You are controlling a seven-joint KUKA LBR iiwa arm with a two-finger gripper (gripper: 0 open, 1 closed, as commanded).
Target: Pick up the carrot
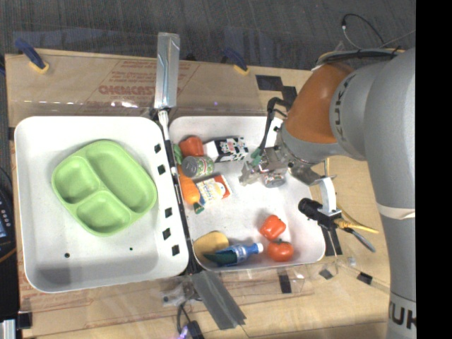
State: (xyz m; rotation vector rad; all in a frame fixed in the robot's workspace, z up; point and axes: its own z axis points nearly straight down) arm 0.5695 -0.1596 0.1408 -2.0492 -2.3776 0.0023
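The carrot [188, 189] is a short orange piece lying against the left wall of the right bin [304, 210], just below a small can [198, 166]. My gripper [263, 172] hangs over the upper middle of that bin, to the right of the carrot and well apart from it. Nothing shows in its grasp. The grey arm with its orange band [318, 111] comes in from the right.
Around the carrot lie a red tomato-like piece [191, 146], a black-and-white carton [229, 148] and an orange-and-white packet [214, 188]. Near the front are a red pepper [273, 227], another red item [280, 251], a blue bottle [236, 253] and a yellow piece [210, 242]. A green divided plate [104, 186] sits in the left bin.
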